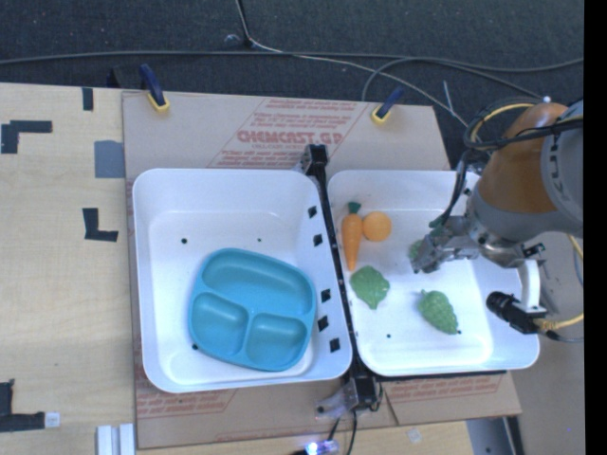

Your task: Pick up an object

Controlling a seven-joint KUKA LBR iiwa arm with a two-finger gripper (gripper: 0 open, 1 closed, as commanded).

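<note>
Grey arm (560,183) with orange band (517,173), yellow cables, dark pincer (427,254).

The left bin (152,254) holds a blue divided tray (251,309) with three compartments, lying toward its near side. Both bins sit on a cardboard sheet (285,126) (red print along its far edge), pinned there by two yellow-and-blue clamps (152,91). Black tape marks (95,226) dot the wooden bench (57,330), and cables (285,50) trail over dark carpet behind.

Grey arm (531,173) reaching in from the right, wrist angled downward
</note>
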